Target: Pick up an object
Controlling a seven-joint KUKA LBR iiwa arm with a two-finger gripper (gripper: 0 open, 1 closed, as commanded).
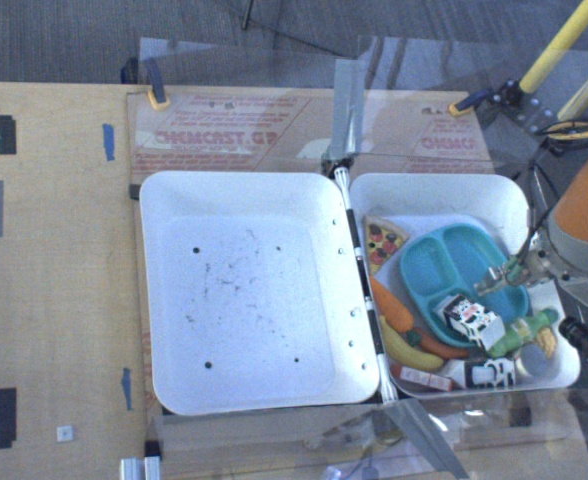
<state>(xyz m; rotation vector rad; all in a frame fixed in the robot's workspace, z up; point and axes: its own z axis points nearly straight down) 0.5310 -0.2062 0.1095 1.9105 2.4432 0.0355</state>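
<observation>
Red print on cardboard sheet (pixel 224 128) behind the bins, roughly "CHUKCAST G.P", blurred. Second cardboard piece (pixel 454 138) has red print, unreadable.

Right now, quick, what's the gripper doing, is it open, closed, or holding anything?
Gripper: over the blue plate in the right bin; open or closed cannot be told, and nothing is seen held.

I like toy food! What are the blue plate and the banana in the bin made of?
The blue plate looks like smooth plastic: one even turquoise colour, with moulded sections and soft rounded edges. The banana looks like plastic too, a toy, plain bright yellow with a slight shine, though rubber is possible. Both lie in the right bin.
</observation>
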